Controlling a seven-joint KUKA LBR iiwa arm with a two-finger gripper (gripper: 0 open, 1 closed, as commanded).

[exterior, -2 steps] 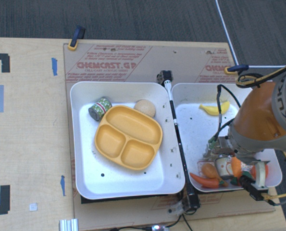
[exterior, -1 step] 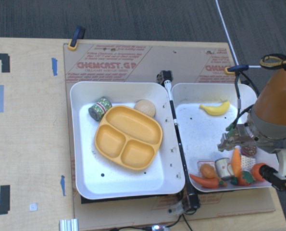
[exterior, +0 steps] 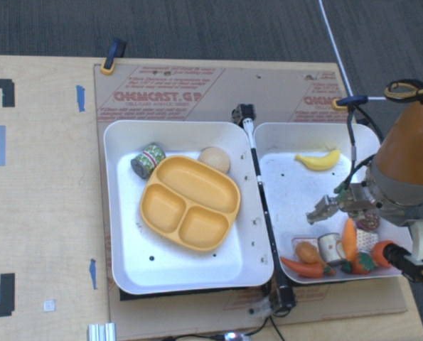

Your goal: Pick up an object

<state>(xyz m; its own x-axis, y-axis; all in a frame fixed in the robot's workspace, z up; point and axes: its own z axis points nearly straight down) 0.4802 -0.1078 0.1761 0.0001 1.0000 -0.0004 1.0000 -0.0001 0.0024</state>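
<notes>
**End effector poised over the toy cluster in the right bin**

The metallic 2-finger end effector (exterior: 323,210) is seen low over the right white bin (exterior: 282,183), its fingers reaching toward the bin's middle. Whether the fingers are spread or closed cannot be told, and nothing is seen between them.

A thing to be picked is most likely found in the cluster at the bin's near edge: an upright orange plastic carrot (exterior: 349,239), a small orange ball-like toy (exterior: 306,251), a small white-and-grey block (exterior: 330,247), a long red-orange pepper-shaped toy (exterior: 303,267) and a red toy with a green end (exterior: 371,260). These are judged to be light, stiff, smooth plastic pieces, likely to slip or roll if pinched off-centre. The carrot would best be taken across its narrow middle. The pieces lie touching or just beside each other, so neighbours may be nudged by a closing finger.

A yellow plastic banana (exterior: 319,160) lies well apart near the far wall, unobstructed, and would be gripped across its curved middle.

In the left white bin (exterior: 126,212) a yellow 3-compartment plastic tray (exterior: 190,202), a green-labelled small can (exterior: 148,160) and a beige round ball (exterior: 215,159) are found, beyond the dividing rims.
</notes>
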